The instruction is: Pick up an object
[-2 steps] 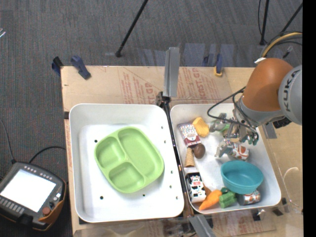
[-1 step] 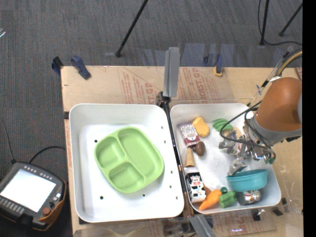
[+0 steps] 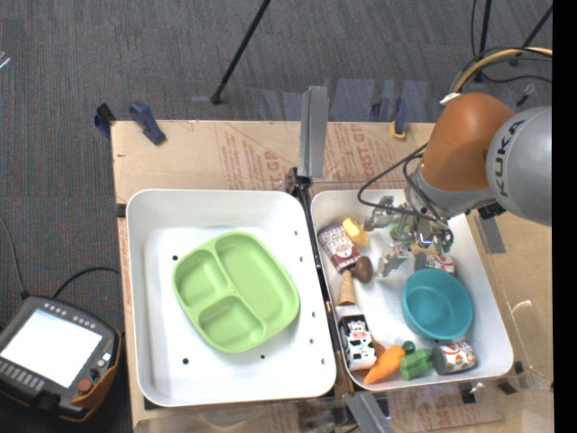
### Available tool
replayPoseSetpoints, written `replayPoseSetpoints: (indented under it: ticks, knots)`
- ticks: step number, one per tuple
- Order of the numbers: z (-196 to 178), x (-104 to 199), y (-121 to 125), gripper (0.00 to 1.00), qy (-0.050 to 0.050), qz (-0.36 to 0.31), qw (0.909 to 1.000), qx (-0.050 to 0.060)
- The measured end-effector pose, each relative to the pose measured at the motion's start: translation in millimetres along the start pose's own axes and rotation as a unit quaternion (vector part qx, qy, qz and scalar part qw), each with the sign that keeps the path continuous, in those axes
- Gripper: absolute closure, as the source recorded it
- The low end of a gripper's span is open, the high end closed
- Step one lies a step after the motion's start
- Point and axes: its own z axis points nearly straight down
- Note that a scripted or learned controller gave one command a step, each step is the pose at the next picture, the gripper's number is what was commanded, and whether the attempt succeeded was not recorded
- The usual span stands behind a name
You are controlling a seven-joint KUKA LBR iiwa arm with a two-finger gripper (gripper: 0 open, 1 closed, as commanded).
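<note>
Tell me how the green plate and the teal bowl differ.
The green plate lies alone in the left bin; the teal bowl sits among toys in the right bin. The plate is wide, shallow and split into three compartments; the bowl is smaller, round and deeper. Both rest upright, open side up.

Floor is dark grey ribbed carpet, thin black stand legs crossing it top centre and more at top right. Bench is topped with brown printed cardboard, blue clamps at its back-left corner and back edge, and a grey upright post at the middle back. Handheld pendant with a lit screen sits on the floor at lower left, black cable running off it; lighting is even, no hard shadows.
</note>
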Motion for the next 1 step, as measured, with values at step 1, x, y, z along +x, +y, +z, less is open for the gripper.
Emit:
replayPoseSetpoints:
  ticks: [1]
  knots:
    - [-1.5, 2.6, -66.4, 0.00, -0.001, 0.089, 0.9960, 0.002]
